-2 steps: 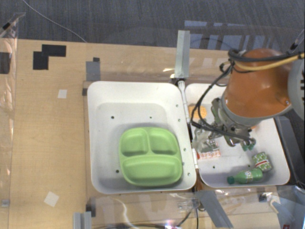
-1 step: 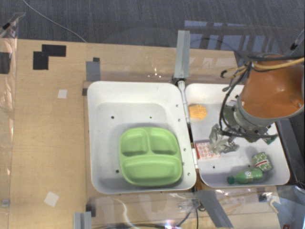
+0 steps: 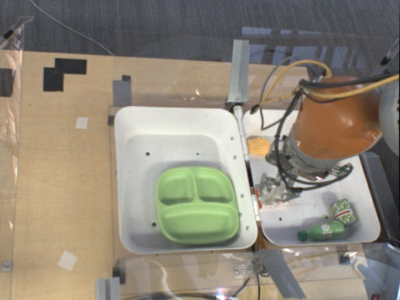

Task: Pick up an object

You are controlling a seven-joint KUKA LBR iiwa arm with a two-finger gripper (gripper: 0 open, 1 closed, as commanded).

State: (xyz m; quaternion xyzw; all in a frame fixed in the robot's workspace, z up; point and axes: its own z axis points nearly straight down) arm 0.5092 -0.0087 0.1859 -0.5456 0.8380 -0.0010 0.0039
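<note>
Camera view. Top of frame: dark grey ribbed flooring with a thin pale cable trailing across its upper left. Below it, the light wood counter (image 3: 56, 186), with black tape marks at upper left and small pale squares of tape at left and lower left.

Two white bins sit side by side, centre to right. Left bin (image 3: 134, 167) holds a green divided tray (image 3: 197, 205), lying flat in its lower half. Right bin (image 3: 369, 227) holds a green bottle (image 3: 320, 231) lying on its side near the lower edge, a small green-and-white can (image 3: 343, 210) just above and right of it, and an orange-yellow object (image 3: 257, 145) at the bin's upper left.

Arm enters from the right, orange band over the right bin. Jaws (image 3: 273, 191) sit low at the right bin's left side; whether spread or pressed together, cannot tell.
</note>
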